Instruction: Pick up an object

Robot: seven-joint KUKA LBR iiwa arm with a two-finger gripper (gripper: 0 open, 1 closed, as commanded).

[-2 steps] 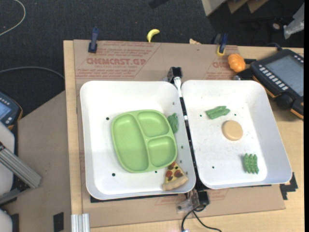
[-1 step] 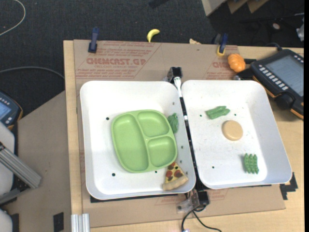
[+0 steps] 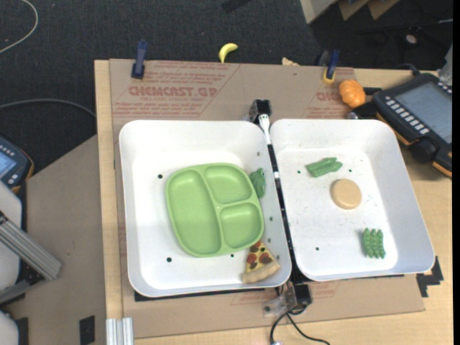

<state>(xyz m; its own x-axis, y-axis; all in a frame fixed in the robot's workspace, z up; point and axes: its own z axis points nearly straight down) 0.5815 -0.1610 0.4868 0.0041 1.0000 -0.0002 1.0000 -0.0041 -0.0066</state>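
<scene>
Green divided plate [image 3: 213,208] flat in left bin [image 3: 136,192]

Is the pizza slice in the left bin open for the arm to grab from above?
Probably, but it looks awkward. The pizza slice lies uncovered, yet it sits tight between the green divided plate and the left bin near wall, so finger room looks scant.

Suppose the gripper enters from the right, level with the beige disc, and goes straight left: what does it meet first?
If low, the right bin's outer rim; higher up, the beige disc is first. Height cannot be judged from this view.
</scene>
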